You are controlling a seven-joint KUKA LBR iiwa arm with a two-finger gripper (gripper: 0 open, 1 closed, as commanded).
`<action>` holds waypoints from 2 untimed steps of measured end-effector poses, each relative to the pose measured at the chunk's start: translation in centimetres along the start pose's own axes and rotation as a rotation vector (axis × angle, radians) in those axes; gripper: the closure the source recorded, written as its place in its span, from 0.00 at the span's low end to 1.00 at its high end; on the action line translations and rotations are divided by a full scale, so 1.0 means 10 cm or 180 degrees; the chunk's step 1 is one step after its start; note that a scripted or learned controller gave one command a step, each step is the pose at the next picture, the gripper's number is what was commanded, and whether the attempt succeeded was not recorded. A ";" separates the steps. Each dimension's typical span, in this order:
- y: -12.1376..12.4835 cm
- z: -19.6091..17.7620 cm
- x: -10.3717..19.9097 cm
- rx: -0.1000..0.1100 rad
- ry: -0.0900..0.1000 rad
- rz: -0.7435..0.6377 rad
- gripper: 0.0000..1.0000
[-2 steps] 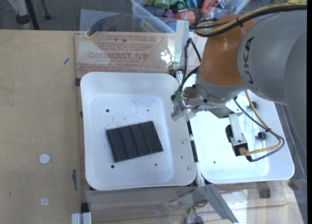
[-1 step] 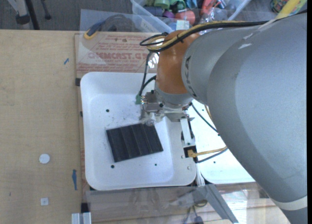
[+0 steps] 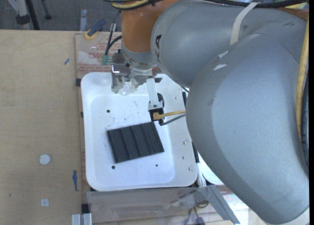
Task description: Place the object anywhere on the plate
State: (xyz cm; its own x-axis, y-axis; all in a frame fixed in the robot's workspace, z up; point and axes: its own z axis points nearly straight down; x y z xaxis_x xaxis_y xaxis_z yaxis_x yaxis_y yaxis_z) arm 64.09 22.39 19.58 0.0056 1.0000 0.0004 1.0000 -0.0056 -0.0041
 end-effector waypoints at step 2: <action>0.25 -0.98 0.03 -0.0019 -0.0004 -0.1057 0.00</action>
State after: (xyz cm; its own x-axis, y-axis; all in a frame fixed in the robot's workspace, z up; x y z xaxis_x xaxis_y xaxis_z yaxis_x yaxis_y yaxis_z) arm 66.61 22.64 29.34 -0.3206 0.9472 -0.0005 0.9472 0.3206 0.0018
